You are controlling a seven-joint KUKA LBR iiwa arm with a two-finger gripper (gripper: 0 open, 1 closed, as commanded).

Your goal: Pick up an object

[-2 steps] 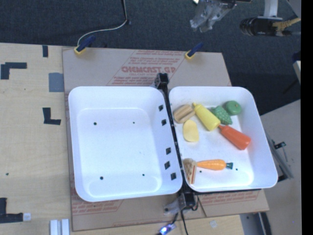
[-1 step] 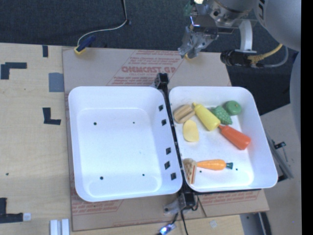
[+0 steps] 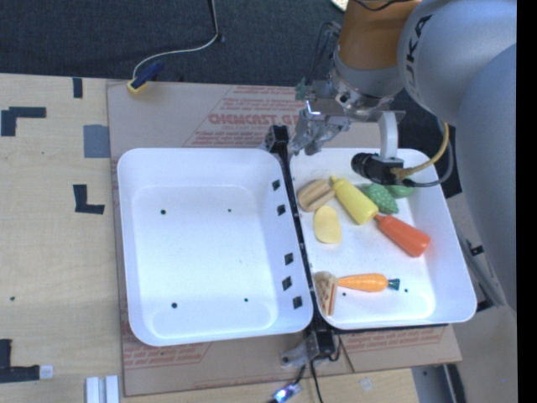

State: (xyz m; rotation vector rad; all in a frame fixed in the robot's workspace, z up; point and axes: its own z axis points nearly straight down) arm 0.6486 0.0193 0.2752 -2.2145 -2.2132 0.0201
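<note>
A view from above and at a slant shows a wooden bench [image 3: 50,250] with a sheet of cardboard [image 3: 210,120] on it, and two shallow white bins side by side on the cardboard. The left bin [image 3: 201,242] has bare white walls and floor with a few small dark dots. A row of black clips [image 3: 289,250] runs along the seam where the two bins meet. The right bin [image 3: 445,300] holds the toy foods: a tan bread roll [image 3: 314,194] near the seam, a pale yellow wedge [image 3: 327,225] just below it, a yellow corn cob [image 3: 355,201] lying at a slant beside the roll, a green leafy piece [image 3: 388,196] touching the cob's upper end, an orange-red pepper [image 3: 403,235] to the right of the cob, a small carrot [image 3: 365,283] lying flat near the front wall, and a striped brown piece [image 3: 325,292] at the carrot's left end. The grey arm with its orange band [image 3: 377,23] reaches in from the right, and the gripper [image 3: 309,137] hangs above the back left corner of the right bin, up and slightly left of the roll, apart from every toy. Nothing sits between its fingers; how far apart they stand cannot be told.
</note>
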